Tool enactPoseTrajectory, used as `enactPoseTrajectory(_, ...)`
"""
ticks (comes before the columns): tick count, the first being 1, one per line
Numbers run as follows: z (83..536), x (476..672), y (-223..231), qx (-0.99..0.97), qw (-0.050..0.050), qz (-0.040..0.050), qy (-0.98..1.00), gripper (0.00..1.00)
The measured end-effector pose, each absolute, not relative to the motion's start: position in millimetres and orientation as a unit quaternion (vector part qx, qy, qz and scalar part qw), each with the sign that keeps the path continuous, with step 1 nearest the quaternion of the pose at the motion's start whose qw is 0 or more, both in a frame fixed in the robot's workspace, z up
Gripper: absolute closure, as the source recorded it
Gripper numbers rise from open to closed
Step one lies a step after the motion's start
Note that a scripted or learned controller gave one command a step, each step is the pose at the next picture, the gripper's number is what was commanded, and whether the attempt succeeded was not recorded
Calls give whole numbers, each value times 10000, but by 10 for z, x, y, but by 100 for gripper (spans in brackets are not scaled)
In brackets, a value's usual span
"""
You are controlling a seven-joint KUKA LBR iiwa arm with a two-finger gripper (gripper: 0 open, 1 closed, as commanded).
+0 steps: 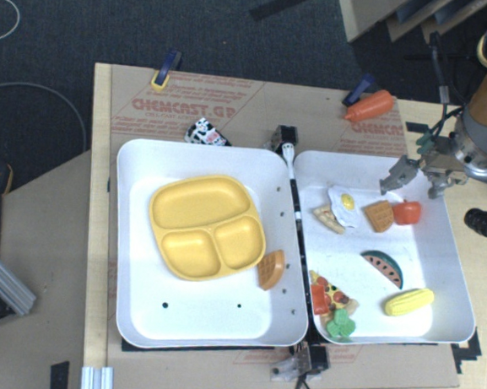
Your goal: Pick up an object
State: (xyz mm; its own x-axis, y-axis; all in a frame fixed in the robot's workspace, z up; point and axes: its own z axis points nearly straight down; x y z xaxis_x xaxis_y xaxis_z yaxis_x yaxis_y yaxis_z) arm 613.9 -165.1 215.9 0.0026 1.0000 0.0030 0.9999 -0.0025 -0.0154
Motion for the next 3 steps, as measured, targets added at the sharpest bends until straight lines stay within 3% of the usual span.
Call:
enactPoseTrajectory(1,2244,6168,-1648,-7071,4,2,-7071,0)
enactPoseTrajectory(3,1277,6189,-1458,-7066,29,15,-7076,0)
